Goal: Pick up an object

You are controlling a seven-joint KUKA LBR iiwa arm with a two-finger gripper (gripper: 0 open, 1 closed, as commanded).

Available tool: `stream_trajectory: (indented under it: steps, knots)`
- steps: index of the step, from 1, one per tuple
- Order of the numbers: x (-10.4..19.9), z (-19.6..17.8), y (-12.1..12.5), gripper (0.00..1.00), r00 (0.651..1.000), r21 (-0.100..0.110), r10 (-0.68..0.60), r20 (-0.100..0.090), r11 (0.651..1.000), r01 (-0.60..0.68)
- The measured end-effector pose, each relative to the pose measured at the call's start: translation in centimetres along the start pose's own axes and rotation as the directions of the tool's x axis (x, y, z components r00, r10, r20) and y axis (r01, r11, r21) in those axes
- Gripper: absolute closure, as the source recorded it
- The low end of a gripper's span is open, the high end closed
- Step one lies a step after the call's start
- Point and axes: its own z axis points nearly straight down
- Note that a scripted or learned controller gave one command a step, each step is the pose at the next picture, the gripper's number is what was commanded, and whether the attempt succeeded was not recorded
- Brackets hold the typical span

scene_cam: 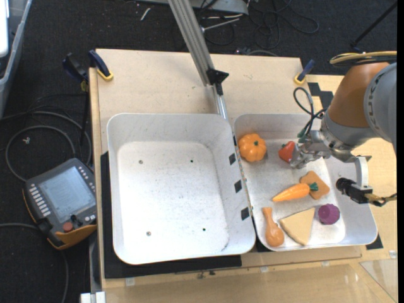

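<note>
Two shallow white bins are seen side by side on a pale wooden bench [164, 81], the left bin [126, 169] larger in the view and the right bin [360, 235] holding all the loose objects. The grey arm with its orange band [353, 96] is reached in from the right, and its gripper [303, 155] is lowered over the upper middle of the right bin. A small red object [288, 151] is seen touching the gripper's left side, but whether it is clasped between the fingers cannot be told, since the fingertips are hidden under the wrist housing; the state of the pincer is therefore left undetermined. An orange pumpkin [252, 148] is placed near the bin's upper left corner, just beside the red object and apart from the gripper. Below the gripper, a carrot [293, 192] with a green tip is laid at a slant across the middle of the bin, its leafy end resting against a tan cracker-like piece [317, 185]. Further down, a pale wedge of cheese [300, 225] is set near the bin's lower edge, with an orange drumstick-shaped piece [273, 229] just to its left and a purple object [328, 214] just to its right. A black attachment [351, 190] is seen projecting from the arm over the right rim of the bin. A teach pendant [60, 197] is laid on the dark floor to the left of the bench, and yellow-handled clamps [101, 67] are fixed at the bench's far corners.
</note>
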Motion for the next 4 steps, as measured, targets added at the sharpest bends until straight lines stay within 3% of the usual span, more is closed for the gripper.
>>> stream_trajectory:
  steps: [2, 3, 4]
  knots:
    - [-0.2, -9.3, 0.1, 1.0, 1.0, -0.004, -0.002, 0.001, 1.0, 0.002]
    - [-0.2, -10.8, 0.2, 1.0, 1.0, -0.002, -0.002, 0.0, 1.0, 0.002]
    - [5.8, -11.7, -1.2, 1.0, 1.0, 0.001, -0.009, -0.003, 1.0, 0.009]
